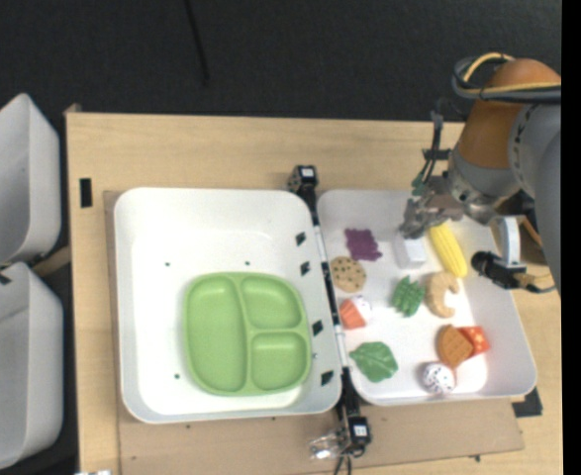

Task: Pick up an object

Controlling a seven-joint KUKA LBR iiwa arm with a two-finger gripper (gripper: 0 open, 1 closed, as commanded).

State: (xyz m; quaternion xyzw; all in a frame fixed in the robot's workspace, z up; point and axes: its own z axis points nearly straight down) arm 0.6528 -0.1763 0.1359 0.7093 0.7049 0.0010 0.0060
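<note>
The right bin (pixel 524 362) holds several small toy foods. Among them are a yellow corn cob (pixel 449 249), a pale grey block (pixel 410 253), a purple piece (pixel 361 242) and a round cookie (pixel 346 273). A green piece (pixel 407 296), a beige curved piece (pixel 440 293), a red and white piece (pixel 353 312) and a green leaf (pixel 374 360) lie nearer the front. So do an orange-brown piece (pixel 455 344) and a white die (pixel 435 378). My gripper (pixel 422 222) hangs low over the bin's back part, just above the grey block and beside the corn cob's upper end.
The left bin (pixel 124 265) holds a green divided plate (pixel 245 332). The arm's grey wrist and orange band (pixel 493 132) reach in over the right bin's back right corner. White panels (pixel 8 196) stand off the bench's left side.
</note>
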